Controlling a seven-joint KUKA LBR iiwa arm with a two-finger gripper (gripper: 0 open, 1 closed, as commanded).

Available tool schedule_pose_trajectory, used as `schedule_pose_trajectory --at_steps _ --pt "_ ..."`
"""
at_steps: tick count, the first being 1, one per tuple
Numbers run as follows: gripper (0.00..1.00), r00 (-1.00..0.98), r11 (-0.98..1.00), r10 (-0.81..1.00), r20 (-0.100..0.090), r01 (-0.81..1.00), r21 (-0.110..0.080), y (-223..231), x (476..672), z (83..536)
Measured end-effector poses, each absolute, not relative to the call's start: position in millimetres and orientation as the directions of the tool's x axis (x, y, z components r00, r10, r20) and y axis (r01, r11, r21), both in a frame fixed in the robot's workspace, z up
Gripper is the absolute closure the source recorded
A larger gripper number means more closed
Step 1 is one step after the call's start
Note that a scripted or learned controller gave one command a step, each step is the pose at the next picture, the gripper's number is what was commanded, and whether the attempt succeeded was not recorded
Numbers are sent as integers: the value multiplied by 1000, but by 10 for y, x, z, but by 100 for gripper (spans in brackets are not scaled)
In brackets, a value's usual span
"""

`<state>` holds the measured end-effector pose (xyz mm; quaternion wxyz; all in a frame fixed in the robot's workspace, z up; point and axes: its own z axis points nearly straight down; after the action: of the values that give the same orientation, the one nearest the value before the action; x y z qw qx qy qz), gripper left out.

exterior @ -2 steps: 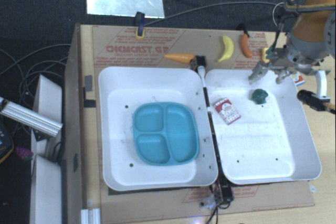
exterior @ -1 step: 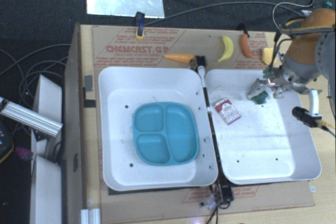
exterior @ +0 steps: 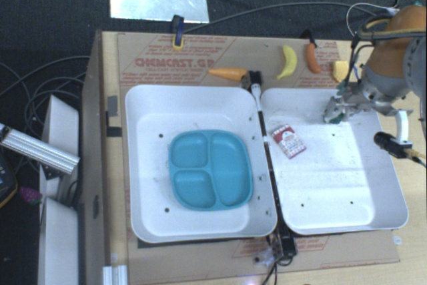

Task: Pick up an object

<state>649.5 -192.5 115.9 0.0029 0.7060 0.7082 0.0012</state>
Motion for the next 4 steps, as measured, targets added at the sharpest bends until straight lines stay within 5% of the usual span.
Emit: schedule_pose_trajectory --at_steps 1,2,3,4 --pt "100 3 -3 1000 0 998 -56 -1421 6572 807" --pt "100 -1 1 1000 -2 1000 3 -1684 6066 1418" --pt "100 -4 4 1000 1 1000 1 -1122 6009 1481" --pt "100 0 0 1000 -2 1000 2 -1672 5906 1642"
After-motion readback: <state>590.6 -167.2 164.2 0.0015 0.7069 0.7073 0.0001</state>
